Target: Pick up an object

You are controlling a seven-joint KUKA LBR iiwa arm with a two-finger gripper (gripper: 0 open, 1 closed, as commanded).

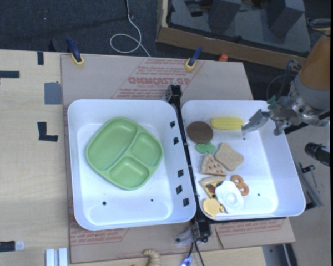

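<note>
Gripper (266, 122) hangs empty, fingers spread wide, over the right bin (277, 165) — toy corn cob (226, 123) just beside it at nine o'clock. Crowded food pieces risk a glancing, failed grasp.

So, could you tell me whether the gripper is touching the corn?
Apart. The camera view shows bare white bin floor between the gripper and the corn, which lies to its left beside the brown disc.
</note>
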